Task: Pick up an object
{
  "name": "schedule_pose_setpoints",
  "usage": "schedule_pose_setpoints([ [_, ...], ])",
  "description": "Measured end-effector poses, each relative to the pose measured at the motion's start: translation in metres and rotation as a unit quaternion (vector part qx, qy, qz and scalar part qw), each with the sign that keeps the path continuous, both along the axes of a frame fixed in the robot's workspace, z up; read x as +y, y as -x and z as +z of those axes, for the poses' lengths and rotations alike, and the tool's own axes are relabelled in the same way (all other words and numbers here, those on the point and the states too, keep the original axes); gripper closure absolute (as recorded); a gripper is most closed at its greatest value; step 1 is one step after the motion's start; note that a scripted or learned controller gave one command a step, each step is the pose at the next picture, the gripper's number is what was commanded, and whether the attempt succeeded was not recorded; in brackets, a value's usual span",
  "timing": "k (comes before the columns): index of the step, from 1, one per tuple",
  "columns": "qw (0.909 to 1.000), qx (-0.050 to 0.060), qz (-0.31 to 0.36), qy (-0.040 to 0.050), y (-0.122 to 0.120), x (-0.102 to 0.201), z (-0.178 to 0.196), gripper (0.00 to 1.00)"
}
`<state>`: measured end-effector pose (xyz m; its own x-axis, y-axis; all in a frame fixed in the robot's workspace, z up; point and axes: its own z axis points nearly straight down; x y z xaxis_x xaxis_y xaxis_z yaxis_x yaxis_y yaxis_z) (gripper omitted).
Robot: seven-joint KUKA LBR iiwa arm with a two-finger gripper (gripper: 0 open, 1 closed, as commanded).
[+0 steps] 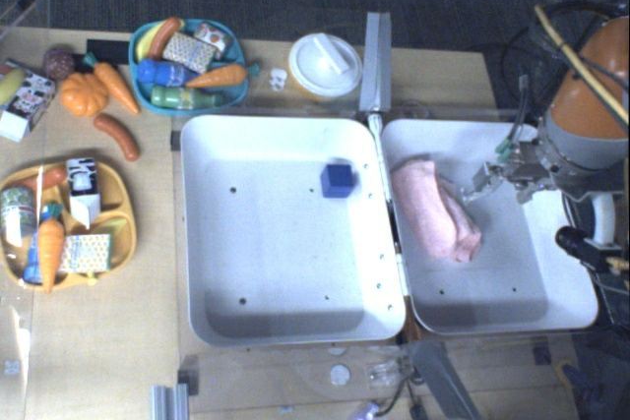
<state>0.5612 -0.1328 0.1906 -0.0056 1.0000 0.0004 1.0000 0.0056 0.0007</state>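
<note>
Camera view: pink cloth roll [436,210] is lying just left of the gripper [479,185], whose jaws are hanging spread, gripping nothing.

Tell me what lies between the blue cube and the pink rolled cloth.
In the camera view, the two bins' adjoining walls lie between the blue cube and the pink rolled cloth; otherwise just bare white bin floor.

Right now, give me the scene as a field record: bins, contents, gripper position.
left bin: blue cube, near its upper right corner
right bin: pink rolled cloth, lying by its left wall
gripper: over the right bin, just right of the cloth
held item: none visible between the fingers
</note>
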Motion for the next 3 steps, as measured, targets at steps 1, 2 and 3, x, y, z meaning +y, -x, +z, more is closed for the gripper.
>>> schedule_pose_setpoints([
  [1,0.9948,-0.001,-0.102,0.0001,-0.029,0.021,0.036,0.0],
  [2,0.997,-0.001,-0.077,-0.0002,-0.018,0.042,-0.093,0.0],
  [3,0.9999,-0.006,0.015,0.0004,-0.038,0.031,-0.1,0.0],
])
